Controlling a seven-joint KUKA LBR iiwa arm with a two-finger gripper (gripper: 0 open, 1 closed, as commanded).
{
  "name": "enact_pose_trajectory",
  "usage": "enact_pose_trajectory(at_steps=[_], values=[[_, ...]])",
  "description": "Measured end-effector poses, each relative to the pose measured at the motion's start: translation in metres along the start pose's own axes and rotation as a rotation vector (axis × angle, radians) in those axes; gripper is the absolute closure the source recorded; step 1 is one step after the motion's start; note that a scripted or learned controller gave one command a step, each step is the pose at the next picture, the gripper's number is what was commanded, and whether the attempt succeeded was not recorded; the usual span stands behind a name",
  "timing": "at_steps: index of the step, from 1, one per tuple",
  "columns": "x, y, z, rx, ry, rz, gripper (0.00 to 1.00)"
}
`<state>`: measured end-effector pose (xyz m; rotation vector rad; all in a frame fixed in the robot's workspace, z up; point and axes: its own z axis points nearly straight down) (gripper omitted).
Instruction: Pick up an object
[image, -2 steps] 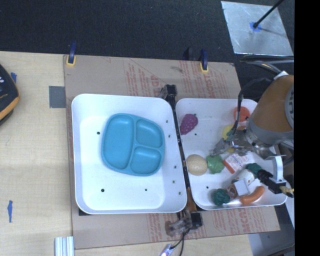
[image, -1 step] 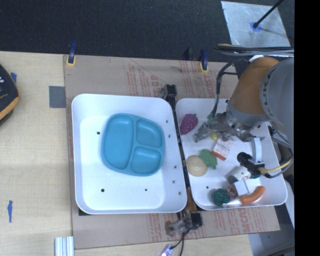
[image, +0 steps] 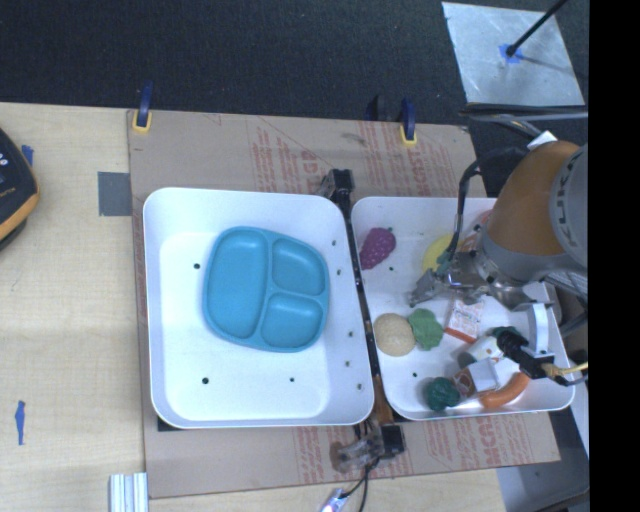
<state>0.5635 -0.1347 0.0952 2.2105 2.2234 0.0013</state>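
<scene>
Looking down from the camera view: two white bins side by side on the bench. In the middle of the left bin, a blue plate with three parts. In the right bin, many small things. Near its far left corner, a purple grape bunch. By its left wall, a pale round bun, touching a green lump. Near the front edge, a dark green ball, then an orange curved piece, partly hidden by a grey and white item too jumbled to name. Just peeking out by the arm, something yellow, mostly hidden. Reaching in from the right, the grey and orange arm, cut off at the edge. Low over the right bin's middle, the gripper; cannot tell if open or closed, too small and dark. Nothing seen held.
</scene>
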Motion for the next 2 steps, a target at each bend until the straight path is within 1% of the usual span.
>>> enact_pose_trajectory(at_steps=[1, 2], values=[[-0.014, 0.087, 0.005, 0.038, 0.007, 0.011, 0.0], [-0.016, 0.091, -0.008, 0.018, -0.002, 0.003, 1.0]])
